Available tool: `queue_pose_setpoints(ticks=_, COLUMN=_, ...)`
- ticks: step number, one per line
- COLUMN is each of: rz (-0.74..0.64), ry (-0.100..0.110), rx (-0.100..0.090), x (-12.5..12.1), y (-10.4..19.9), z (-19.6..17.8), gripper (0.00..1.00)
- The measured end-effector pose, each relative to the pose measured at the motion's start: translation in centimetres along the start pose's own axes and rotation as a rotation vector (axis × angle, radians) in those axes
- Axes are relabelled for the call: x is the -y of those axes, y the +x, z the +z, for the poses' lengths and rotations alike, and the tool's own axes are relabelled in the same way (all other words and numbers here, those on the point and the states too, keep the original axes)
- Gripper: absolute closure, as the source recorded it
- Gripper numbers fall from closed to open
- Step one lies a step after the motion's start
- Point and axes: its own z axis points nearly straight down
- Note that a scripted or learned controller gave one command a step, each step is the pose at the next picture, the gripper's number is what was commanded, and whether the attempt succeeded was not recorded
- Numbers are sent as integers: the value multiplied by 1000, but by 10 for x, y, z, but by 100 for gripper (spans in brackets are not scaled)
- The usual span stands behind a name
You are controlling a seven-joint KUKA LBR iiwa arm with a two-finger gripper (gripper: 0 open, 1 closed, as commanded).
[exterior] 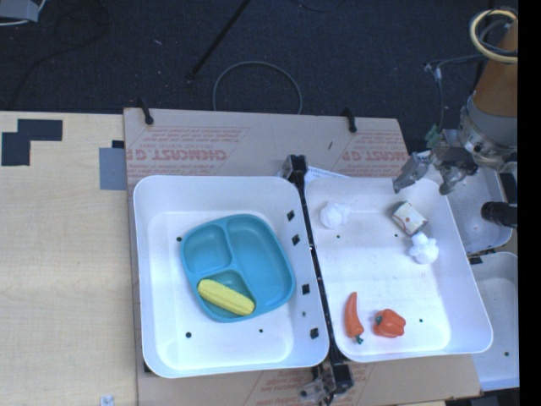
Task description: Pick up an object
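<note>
The right bin [461, 252] holds a white ball-like item [333, 216] at its back left, a small beige block [409, 218] and a white fluffy lump [423, 249] at its back right. A red chili [352, 315] and a small orange pepper [389, 323] lie near its front edge. My gripper [428, 178] hovers over the back right corner of this bin, just above and behind the beige block. Its fingers are spread open with nothing between them.
In the left bin [161, 311] lies a blue divided plate [254, 252] with a yellow corn cob [226, 297] in its front compartment. A black divider [306, 260] runs between the two bins. Cardboard [220, 146] lies under them.
</note>
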Motion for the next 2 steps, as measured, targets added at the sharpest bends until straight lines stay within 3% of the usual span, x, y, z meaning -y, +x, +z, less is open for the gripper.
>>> queue_pose_setpoints(ticks=1, rz=-1, ry=-12, rx=2, x=-2, y=0, z=-7, gripper=0)
queue_pose_setpoints(ticks=2, rz=-1, ry=-5, rx=1, x=-6, y=-9, z=49, gripper=0)
